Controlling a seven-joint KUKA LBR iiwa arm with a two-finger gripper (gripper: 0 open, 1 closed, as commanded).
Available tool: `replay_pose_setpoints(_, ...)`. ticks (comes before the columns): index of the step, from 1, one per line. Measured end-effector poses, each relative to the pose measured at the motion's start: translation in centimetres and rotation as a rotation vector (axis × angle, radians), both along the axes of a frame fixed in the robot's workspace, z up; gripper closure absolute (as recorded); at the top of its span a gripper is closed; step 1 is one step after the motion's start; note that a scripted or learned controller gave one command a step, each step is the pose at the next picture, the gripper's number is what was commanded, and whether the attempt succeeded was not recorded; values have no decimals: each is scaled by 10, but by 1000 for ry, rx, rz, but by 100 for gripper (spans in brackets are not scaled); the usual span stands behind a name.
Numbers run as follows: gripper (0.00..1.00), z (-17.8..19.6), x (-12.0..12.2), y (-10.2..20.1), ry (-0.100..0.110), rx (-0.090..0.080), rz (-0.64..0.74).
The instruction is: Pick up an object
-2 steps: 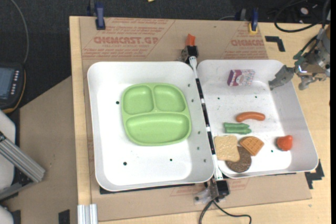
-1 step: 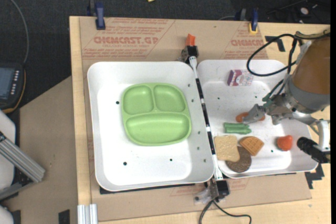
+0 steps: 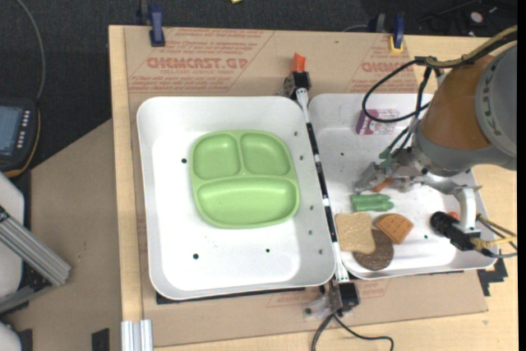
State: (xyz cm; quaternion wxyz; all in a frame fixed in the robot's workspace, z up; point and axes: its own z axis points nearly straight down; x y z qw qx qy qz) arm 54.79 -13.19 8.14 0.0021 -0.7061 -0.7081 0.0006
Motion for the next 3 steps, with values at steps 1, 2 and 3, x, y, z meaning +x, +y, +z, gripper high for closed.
replay_pose_setpoints(1,0,3,-18,42,0,1,0)
replay_pose_setpoints(2,100,14,-16,40,-7,-2,-4)
replay_pose_setpoints(3,100,109,21,120,-17,1,8)
